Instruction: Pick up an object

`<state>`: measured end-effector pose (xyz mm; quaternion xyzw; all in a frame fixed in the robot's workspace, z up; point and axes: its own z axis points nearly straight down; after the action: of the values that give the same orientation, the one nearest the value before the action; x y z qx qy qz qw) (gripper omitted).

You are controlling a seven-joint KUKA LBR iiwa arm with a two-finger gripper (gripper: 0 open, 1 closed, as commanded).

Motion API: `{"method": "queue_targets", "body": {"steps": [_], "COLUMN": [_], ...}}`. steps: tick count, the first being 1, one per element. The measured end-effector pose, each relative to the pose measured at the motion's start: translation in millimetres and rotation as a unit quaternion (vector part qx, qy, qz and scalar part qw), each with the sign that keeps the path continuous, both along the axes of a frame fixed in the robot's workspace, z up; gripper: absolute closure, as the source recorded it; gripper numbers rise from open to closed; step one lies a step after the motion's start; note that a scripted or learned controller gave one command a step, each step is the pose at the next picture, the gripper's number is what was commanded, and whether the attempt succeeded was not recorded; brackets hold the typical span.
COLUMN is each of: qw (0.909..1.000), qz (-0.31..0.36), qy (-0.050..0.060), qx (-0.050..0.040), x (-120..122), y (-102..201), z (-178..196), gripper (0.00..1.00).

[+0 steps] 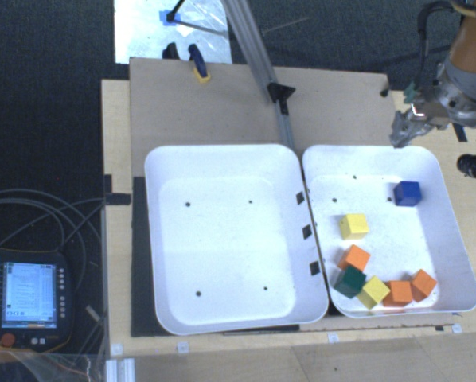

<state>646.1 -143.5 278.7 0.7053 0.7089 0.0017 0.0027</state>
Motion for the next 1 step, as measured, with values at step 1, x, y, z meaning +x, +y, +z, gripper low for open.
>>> {"method": "queue_targets", "body": {"steps": [1], "qw": [1.0000], "qz": [0.002], "qy": [0.002], "qx": [0.0011], "x": [6.9], "y": [44.2], "z": [-9.9], "gripper": [1.00]}}
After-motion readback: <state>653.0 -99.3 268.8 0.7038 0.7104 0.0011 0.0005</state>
